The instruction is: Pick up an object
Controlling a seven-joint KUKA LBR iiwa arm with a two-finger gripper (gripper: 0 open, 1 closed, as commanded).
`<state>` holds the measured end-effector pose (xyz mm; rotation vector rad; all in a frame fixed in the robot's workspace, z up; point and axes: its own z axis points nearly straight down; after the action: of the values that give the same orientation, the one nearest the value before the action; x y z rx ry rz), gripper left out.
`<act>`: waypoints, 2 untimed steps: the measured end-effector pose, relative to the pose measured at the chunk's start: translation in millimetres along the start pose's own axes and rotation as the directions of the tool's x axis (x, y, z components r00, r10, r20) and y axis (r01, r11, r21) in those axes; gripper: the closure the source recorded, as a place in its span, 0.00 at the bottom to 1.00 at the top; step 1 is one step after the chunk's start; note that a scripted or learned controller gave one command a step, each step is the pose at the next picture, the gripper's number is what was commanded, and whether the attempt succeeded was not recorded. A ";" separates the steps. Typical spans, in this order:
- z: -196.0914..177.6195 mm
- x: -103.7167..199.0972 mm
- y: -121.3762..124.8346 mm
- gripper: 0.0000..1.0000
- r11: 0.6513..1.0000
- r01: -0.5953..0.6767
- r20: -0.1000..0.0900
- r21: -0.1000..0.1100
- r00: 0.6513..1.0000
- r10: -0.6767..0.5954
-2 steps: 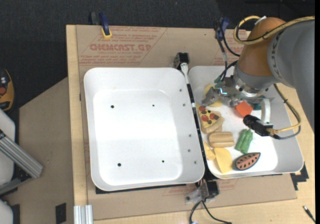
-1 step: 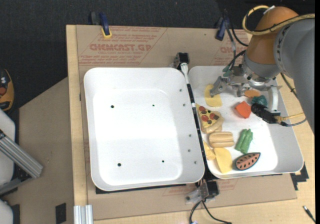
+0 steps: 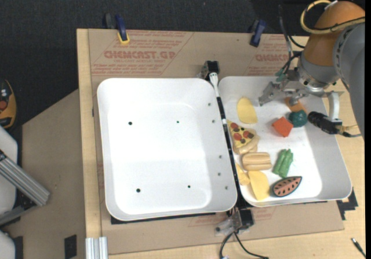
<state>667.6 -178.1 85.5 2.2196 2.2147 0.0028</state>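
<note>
The end effector [image 3: 288, 91] hangs over the far part of the right shallow white bin [image 3: 331, 162], beneath the grey arm with its orange band [image 3: 333, 27]. Whether its metal fingers stand apart or together cannot be told from this slanted view, and nothing shows between them.

Taking the small red block [image 3: 283, 127] as the landmark: the end effector sits above and just beyond it. A dark teal rounded piece [image 3: 298, 118] lies just to the block's right, with a small orange piece [image 3: 296, 102] a little farther up, partly under the end effector. To the block's left lies a pale yellow rounded wedge [image 3: 247, 110]. Nearer the camera and leftward rests a toy pizza slice with red dots [image 3: 243, 137], then a tan bread-like roll [image 3: 257, 161], and below that a yellow flat piece [image 3: 259, 185]. Directly nearer from the block lies a green ridged vegetable-like toy [image 3: 283, 162], and beyond it a dark oval slice with an orange-red face [image 3: 286, 186].

Well to the left of the block, the left shallow white bin [image 3: 116, 101] adjoins the right one on the cardboard-covered surface [image 3: 93, 66].
</note>
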 end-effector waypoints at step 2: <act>-10.6 53.4 -38.6 1.00 1.000 0.002 -0.003 0.004 1.000 -0.002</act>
<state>629.1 -124.7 95.7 2.2204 2.2204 0.0017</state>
